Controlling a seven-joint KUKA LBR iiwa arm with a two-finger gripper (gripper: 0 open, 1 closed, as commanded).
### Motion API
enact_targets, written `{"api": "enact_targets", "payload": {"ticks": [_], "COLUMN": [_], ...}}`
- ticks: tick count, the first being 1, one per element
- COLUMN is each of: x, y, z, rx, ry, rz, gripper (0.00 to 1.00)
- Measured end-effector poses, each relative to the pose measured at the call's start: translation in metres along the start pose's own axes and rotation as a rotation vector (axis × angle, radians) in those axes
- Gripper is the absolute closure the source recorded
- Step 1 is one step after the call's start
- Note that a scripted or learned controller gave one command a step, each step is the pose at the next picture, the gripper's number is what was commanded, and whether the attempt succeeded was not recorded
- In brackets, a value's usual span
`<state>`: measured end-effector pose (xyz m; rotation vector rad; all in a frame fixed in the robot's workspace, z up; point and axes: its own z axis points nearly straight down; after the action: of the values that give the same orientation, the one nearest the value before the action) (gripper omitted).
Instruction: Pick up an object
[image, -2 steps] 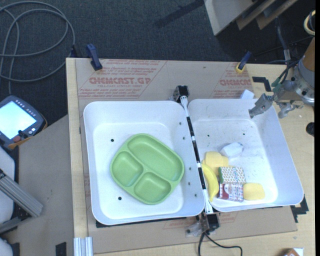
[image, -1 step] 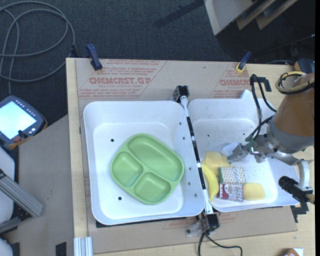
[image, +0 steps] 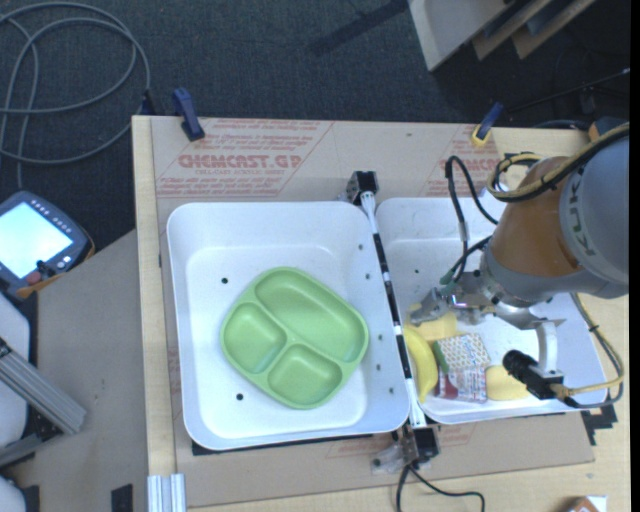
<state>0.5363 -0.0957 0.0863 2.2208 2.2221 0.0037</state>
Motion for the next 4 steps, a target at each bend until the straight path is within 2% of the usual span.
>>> {"api": "enact_targets", "payload": {"ticks": [1, 2, 3, 4], "x": [-0.004, -0.065, -0.006, 0.004], "y": [-0.021, 0.058, 0.033, 0.019], "z": [0.0, 0.0, 0.002, 0.002], "rx": [-0.003, -0.003, 0.004, 0.004], "ry": [-0.001, -0.004, 0.0, -0.001], "rz": [0.001, 0.001, 0.0, 0.001], "gripper": [0.0, 0.0, 0.0, 0.0]}}
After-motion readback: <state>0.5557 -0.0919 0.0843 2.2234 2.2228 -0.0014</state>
